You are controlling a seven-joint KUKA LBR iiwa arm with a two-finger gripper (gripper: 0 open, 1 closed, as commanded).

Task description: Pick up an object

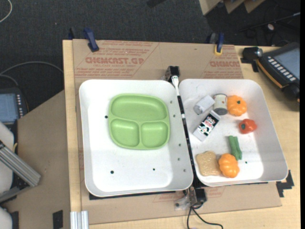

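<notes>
Orange pumpkin (228, 165) touching bread slice (207, 162), right bin (268, 149).

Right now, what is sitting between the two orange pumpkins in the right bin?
In the camera view, a small red tomato-like toy and a green stick-shaped piece lie between the upper pumpkin and the lower pumpkin.

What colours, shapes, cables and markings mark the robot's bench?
Two shallow white bins with rounded corners sit side by side on brown cardboard printed with red lettering. Blue clamps hold its far edge; a black cable trails off the near edge.
</notes>
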